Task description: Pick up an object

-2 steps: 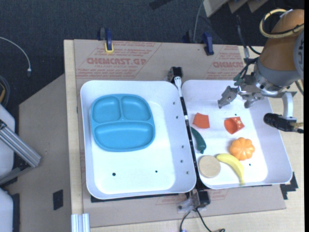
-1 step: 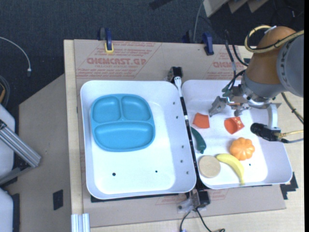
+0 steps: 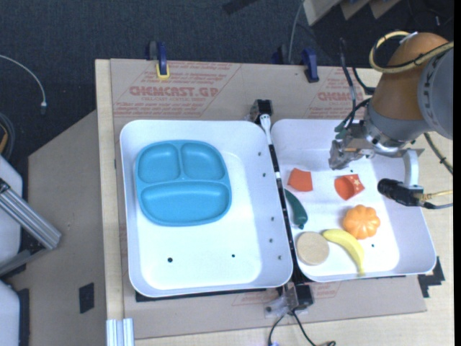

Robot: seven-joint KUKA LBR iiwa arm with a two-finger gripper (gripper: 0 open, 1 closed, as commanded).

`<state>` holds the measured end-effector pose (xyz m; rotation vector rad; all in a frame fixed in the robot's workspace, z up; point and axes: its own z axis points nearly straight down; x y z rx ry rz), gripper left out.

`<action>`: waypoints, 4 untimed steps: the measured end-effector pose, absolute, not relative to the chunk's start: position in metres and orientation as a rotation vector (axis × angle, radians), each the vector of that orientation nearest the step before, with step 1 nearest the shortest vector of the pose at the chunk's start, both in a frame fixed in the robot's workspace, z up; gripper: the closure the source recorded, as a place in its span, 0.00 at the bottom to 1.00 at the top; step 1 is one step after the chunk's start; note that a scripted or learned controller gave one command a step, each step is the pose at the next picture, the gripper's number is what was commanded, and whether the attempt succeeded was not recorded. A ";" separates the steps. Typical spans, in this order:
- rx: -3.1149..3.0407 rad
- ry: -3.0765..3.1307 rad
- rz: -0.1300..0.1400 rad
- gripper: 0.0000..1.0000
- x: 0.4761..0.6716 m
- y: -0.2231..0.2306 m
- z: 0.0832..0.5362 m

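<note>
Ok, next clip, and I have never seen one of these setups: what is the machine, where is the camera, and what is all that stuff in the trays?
One camera looks down at a slant on a bench with two shallow white bins. The grey and orange machine at the right is a robot arm; its gripper hangs over the right bin, above a red block. Nothing can be seen held in it. That bin also contains an orange-red wedge, a small orange pumpkin, a banana, a tan round disc and a dark green piece by the bin's left wall. The left bin holds a blue divided plate.
</note>
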<state>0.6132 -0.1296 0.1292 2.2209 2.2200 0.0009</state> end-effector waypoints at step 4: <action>2.218 2.226 0.001 1.00 0.611 -0.089 0.246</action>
